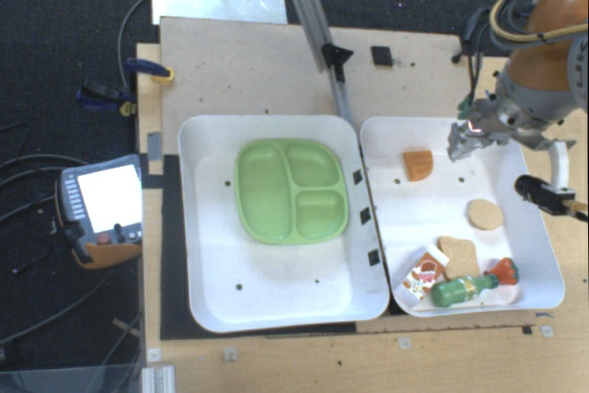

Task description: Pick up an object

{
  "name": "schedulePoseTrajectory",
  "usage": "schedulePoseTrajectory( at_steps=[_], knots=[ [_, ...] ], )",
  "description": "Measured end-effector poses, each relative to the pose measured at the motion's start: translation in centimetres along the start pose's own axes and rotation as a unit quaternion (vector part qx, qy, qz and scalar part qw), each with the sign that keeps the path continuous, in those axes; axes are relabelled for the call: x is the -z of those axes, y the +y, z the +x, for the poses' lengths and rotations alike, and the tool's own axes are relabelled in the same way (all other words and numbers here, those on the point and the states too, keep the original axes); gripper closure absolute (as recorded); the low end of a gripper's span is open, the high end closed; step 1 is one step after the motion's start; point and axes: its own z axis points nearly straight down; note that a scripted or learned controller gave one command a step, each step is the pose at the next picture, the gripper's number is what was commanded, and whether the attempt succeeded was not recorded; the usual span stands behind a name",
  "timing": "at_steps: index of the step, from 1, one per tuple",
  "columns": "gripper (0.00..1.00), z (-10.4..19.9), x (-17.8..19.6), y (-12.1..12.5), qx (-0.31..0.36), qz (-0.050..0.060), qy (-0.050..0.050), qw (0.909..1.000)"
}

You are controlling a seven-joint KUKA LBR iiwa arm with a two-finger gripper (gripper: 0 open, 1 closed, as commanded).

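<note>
right, here's how the bench looks from above.
orange piece (418, 165): lies flat on the floor of the right bin, toward its far side, nearest of all the items to the gripper and apart from it.
round biscuit (485, 214): pale tan, on the right bin's floor near its right wall, apart from the orange piece.
toast-shaped piece (459, 254): tan, toward the near side of the same bin, just above the bottle.
green bottle (463, 289): on its side along the near wall, cap end pointing left.
red item (504, 271): small, just by the bottle's right end, too small to tell what it is.
printed packet (423, 278): white and red, tucked in the near left corner, just beside the bottle.
gripper (463, 143): over the far right part of the right bin, just right of the orange piece, nothing seen between its fingers; open or closed, i cannot tell from this angle.
arm (543, 51): grey with its orange band, reaching in from the right.
right bin (386, 143): white, shallow, holding all the loose items.
left bin (212, 225): white, touching the right bin along the middle.
green plate (292, 190): three compartments, sitting in the left bin, toward its far half.
handheld pendant (103, 210): off the bench to the left, screen lit white.
</note>
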Motion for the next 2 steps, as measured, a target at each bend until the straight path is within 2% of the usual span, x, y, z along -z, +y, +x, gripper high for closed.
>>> schedulePoseTrajectory(
  at_steps=[2],
  knots=[
    [1.00,10.5,2.3,0.8,0.000,0.000,0.000,1.0000]
  ],
)
